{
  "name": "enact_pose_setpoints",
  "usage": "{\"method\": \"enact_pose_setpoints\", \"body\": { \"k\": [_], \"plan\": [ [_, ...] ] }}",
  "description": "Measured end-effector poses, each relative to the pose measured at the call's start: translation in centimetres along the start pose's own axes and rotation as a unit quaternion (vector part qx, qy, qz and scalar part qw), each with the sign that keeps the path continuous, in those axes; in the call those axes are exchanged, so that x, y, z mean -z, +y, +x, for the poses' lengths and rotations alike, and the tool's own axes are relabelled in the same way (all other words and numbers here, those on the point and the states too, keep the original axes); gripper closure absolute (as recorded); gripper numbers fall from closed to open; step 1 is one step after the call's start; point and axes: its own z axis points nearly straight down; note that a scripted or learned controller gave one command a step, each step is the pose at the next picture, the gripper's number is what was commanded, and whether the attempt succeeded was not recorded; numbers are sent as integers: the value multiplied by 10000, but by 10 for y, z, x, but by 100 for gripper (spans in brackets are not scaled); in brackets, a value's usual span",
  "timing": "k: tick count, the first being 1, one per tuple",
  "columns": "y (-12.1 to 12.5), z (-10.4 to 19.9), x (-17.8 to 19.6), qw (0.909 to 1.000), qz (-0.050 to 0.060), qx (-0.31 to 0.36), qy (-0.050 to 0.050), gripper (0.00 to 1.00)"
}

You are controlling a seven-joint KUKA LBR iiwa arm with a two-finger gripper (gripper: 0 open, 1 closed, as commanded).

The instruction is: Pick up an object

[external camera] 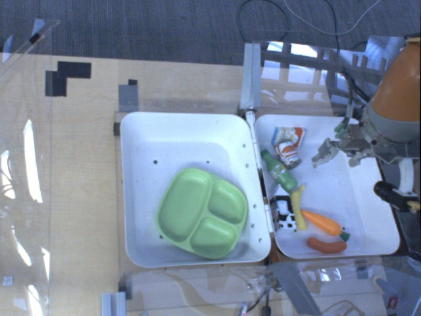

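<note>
In the camera view the gripper (335, 151) hangs over the upper right part of the right bin (368, 203), its two fingers spread apart with nothing between them. The objects lie along the left side and bottom of that bin: a crumpled red, white and blue carton (288, 143) near the top, a green bottle (278, 170) just below it and angled along the wall, a yellow banana (299, 206), a small black-and-white cow toy (283, 214) tight in the lower left, an orange carrot (322, 223) and a reddish sausage (327, 245) near the bottom edge. All look like light play-food pieces, probably hollow plastic, stiff and rather slick, so rounded ones may squirt out of a pinch. The carton is nearest the fingers and looks the likeliest pick; it seems thin and may dent, and is best taken across its narrow sides. The carrot and sausage lie in freer space and would be taken across the middle. The bin floor is smooth white and shallow, with open room on its right half. The left bin (141, 176) holds a green divided plate (204, 212).
</note>
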Motion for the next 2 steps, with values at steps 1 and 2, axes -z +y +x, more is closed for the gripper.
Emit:
{"method": "enact_pose_setpoints", "body": {
  "k": [1,2],
  "plan": [
    [-79,22,-39,9999,2,104,1,0],
    [-75,-32,-114,9999,-60,106,-8,0]
  ]
}}
